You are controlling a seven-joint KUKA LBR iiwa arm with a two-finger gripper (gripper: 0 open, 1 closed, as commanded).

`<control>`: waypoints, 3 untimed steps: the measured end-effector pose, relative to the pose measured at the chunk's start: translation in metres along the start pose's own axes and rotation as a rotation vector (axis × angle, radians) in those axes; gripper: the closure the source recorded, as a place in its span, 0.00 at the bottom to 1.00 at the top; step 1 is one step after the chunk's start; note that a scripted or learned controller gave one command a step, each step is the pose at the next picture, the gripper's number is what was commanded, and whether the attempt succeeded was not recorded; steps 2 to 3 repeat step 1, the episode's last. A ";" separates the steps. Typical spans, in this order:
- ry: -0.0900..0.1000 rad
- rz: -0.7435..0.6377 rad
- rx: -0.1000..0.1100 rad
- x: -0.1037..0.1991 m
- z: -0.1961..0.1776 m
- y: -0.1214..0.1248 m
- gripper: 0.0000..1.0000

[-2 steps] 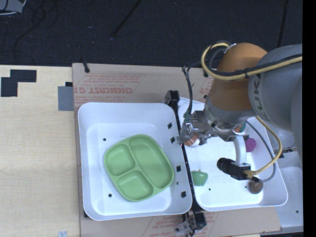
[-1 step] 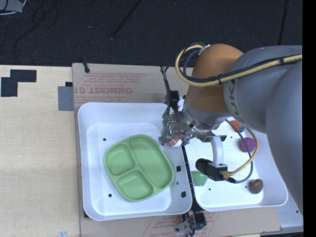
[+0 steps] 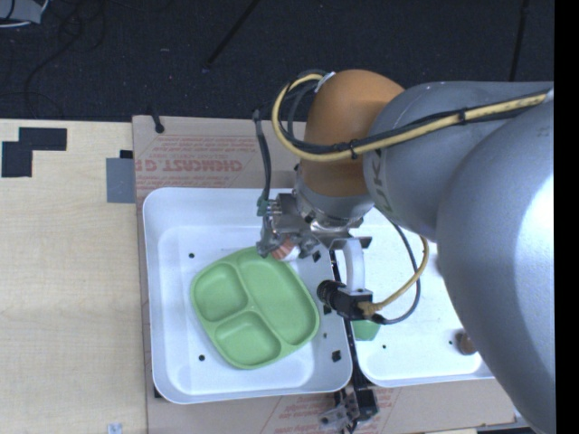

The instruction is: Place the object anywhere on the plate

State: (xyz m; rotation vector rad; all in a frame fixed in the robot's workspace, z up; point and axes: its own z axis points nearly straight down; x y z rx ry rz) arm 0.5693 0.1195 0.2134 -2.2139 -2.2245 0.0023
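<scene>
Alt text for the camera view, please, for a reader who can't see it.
A grey robot arm with an orange band reaches in from the right, its gripper at the upper edge of a green divided plate lying in the left white bin. Something small and reddish sits at the gripper, too hidden to identify. A small green item lies in the right bin.

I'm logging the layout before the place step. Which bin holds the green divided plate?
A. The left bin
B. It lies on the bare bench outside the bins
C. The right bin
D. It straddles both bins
A: the green divided plate lies flat inside the left bin, with the hand over its upper right rim; the right bin holds a small green thing.
</scene>
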 end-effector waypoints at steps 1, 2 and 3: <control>-0.002 0.002 0.001 -0.002 0.000 -0.001 0.00; -0.002 0.002 0.001 -0.002 0.000 -0.001 0.00; -0.002 0.002 0.001 -0.002 0.000 -0.001 0.00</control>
